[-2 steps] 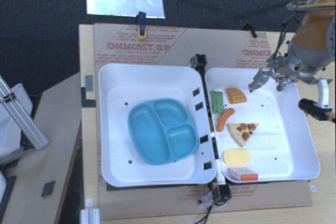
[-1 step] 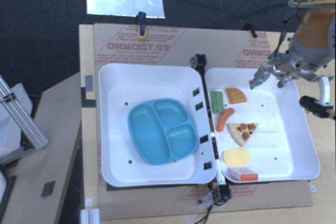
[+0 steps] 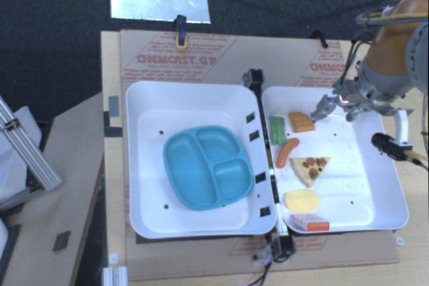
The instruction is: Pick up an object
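- The tool (image 3: 335, 106) is hovering over the right bin (image 3: 385, 191), fingers spread wide, gripping nothing.
- An orange block (image 3: 301, 122) is lying just beside its fingertips, near a pizza slice (image 3: 310, 168).

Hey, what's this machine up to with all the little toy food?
A robot arm reaches in from the right over the right bin. Its gripper hangs near an orange cracker, with nothing seen between its fingers. Around it lie a green piece, a sausage, a pizza slice, a yellow disc and a small box. The left bin holds a blue divided plate.
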`<state>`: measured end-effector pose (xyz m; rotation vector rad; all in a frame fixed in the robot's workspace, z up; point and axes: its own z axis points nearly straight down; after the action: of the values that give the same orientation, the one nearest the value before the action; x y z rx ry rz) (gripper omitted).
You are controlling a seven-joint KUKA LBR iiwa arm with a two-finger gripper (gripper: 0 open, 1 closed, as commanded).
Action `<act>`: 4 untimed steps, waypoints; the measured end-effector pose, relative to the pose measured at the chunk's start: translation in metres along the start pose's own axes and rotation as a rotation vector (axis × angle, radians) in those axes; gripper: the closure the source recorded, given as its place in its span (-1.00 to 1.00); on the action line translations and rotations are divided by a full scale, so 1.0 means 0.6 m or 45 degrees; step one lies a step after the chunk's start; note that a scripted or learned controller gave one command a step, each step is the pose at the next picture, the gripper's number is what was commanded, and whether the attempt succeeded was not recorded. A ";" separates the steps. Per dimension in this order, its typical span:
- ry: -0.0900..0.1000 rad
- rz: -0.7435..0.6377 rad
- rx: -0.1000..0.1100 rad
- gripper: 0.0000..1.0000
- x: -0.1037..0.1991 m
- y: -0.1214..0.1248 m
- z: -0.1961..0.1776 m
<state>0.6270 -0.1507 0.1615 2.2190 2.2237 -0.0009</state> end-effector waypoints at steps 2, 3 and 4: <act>0.000 0.001 -0.001 -1.00 -0.006 -0.001 0.129; -0.001 0.000 -0.005 1.00 -0.006 0.001 0.110; -0.001 0.003 -0.008 1.00 -0.012 -0.010 0.030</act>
<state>0.6210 -0.1580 0.1437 2.2187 2.2174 0.0049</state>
